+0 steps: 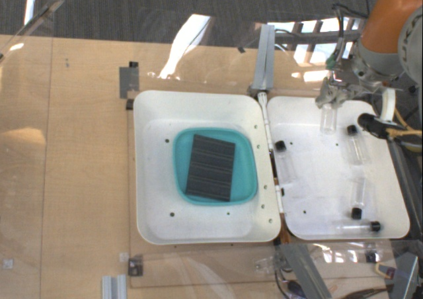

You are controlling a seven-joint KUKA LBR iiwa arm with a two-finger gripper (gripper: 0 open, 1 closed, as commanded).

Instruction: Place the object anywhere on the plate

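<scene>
A dark grey ribbed rectangular object (211, 167) lies flat on the teal plate (246, 175), roughly in its middle and slightly tilted. The plate sits in the left white bin (153, 178). My gripper (328, 114) hangs at the far upper edge of the right white bin (317, 192), well to the right of the plate and apart from the object. Nothing shows in its grasp.
Several small clear tubes with black caps (357, 193) lie along the right bin's right side and front edge. A grey metal bar (263, 59) stands behind the gap between the bins. Cables (396, 129) trail beside the wrist.
</scene>
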